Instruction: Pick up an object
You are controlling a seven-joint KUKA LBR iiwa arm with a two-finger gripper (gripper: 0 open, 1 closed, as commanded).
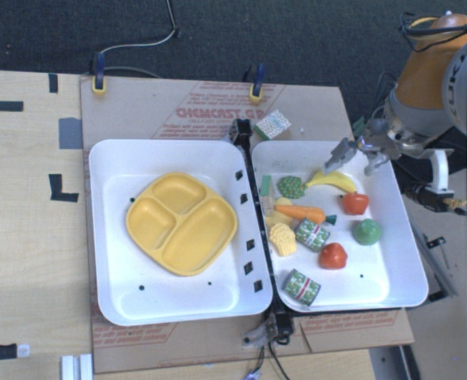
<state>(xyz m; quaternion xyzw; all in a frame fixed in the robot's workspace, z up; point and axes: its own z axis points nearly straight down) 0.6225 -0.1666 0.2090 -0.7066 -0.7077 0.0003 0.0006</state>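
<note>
Two shallow white bins sit side by side on the counter (28, 212), over a cardboard sheet (210, 109).

Left bin (115, 291): holds one yellow divided plate (181, 222) with three compartments, lying flat near the bin's centre.

Right bin (392, 283): holds a cluster of toy food items.
- Banana (334, 181), near the far wall.
- Green leafy vegetable (290, 187), just beside the banana's left end.
- Carrot (300, 211), below both.
- Corn cob (282, 239), near the divider between the bins.
- Two green-and-white packets: one (313, 233) touching the corn, one (301, 286) apart, near the front wall.
- Two red tomatoes (355, 203) (333, 255).
- Green round fruit (367, 232), between the tomatoes.

Gripper (357, 154): positioned over the right bin's far right corner, just above the banana. Fingers spread apart, nothing between them.
</note>
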